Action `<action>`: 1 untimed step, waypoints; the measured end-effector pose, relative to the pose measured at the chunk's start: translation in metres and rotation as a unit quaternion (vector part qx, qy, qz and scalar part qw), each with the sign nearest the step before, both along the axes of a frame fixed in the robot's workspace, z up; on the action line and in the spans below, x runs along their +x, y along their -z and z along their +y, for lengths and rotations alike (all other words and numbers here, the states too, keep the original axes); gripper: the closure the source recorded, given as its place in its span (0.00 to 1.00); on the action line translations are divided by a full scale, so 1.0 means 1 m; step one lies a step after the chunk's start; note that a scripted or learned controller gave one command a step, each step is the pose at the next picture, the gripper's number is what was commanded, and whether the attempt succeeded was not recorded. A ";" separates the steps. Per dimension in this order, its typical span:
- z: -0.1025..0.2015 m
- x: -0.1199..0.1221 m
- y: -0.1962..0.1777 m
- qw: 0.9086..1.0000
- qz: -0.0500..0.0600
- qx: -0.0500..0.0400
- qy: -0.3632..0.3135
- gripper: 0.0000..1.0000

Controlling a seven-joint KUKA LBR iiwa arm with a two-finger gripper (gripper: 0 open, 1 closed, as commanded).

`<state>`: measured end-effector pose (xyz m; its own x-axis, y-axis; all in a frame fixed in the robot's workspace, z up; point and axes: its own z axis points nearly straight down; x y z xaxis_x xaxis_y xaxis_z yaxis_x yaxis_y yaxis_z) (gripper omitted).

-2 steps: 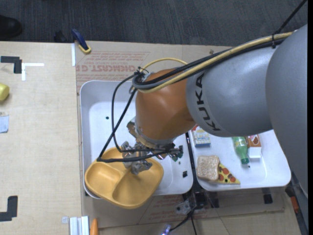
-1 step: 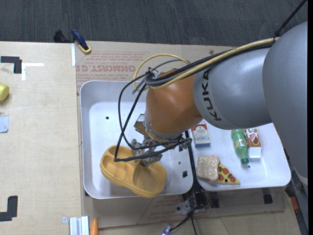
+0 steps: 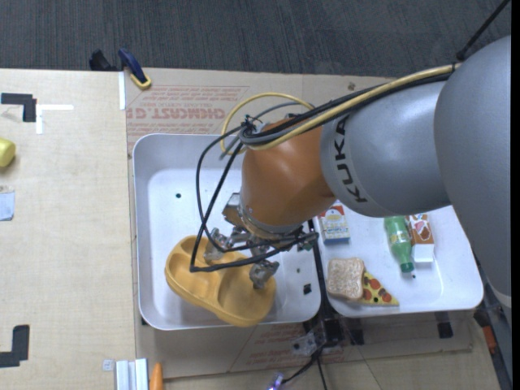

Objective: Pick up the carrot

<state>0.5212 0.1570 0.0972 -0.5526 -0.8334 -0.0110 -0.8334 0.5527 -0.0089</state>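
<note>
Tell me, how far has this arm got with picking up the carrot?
Nothing looks done yet. No carrot is identifiable here. The gripper is low in the left bin, over a yellow-orange object; whether it grips anything is unclear. The right bin holds bread, a pizza slice and a green bottle. Finding, grasping and lifting all remain.

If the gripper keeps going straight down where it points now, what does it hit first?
Most likely the yellow banana-shaped toy in the left bin: the gripper sits directly over it. Depth is unclear from this view.
</note>
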 end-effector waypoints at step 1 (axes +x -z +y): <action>-0.001 0.004 -0.010 1.000 -0.005 0.001 0.003 1.00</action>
